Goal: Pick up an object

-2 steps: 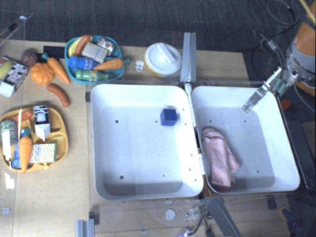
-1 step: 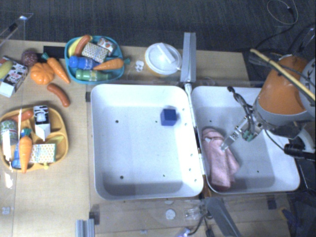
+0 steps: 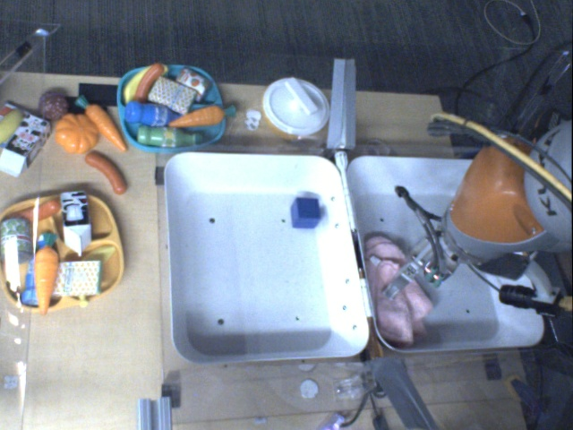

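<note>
A small blue cube (image 3: 306,211) lies in the left bin (image 3: 224,330), near its upper right corner. A soft pink object (image 3: 391,296) rests in the right bin (image 3: 510,325) against its left wall. My gripper (image 3: 423,270) hangs low at the pink object's upper right side, touching or almost touching it. The grey arm with its orange band (image 3: 491,202) reaches in from the right above that bin. Nothing is seen lifted off the bin floor.
Toy food fills a blue bowl (image 3: 170,106) and a yellow tray (image 3: 63,253) left of the bins. Loose carrots and a sausage (image 3: 106,172) lie on the bench. A white lidded tub (image 3: 295,106) stands behind the bins. Cables (image 3: 421,213) trail beside the wrist.
</note>
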Robot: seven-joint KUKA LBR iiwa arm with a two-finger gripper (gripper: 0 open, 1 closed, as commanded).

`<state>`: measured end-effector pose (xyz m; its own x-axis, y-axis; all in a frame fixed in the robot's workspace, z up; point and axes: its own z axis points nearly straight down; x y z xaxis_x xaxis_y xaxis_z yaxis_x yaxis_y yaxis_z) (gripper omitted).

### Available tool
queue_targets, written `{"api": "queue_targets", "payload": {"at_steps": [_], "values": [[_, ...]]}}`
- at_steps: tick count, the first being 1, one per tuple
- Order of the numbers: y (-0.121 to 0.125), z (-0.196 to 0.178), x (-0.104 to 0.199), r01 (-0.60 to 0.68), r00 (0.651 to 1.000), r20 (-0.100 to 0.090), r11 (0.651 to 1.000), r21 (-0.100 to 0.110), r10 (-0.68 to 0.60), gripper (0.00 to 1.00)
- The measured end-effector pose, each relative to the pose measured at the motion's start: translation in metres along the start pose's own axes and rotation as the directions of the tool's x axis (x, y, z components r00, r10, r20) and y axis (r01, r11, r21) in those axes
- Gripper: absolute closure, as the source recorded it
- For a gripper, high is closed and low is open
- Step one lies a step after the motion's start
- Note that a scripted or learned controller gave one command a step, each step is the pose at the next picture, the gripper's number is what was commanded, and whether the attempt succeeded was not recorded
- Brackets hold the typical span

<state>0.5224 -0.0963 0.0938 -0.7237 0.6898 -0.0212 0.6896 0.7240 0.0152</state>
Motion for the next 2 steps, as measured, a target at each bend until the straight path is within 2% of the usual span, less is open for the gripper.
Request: {"api": "queue_targets", "payload": {"at_steps": [1,2], "values": [[0.003,-0.011,0.001,0.000,1.000,-0.004,1.000,-0.003,0.000,1.00],[0.068,-0.090,-0.023,-0.085,0.996,-0.016,0.996,0.012,0.085,1.00]]}}
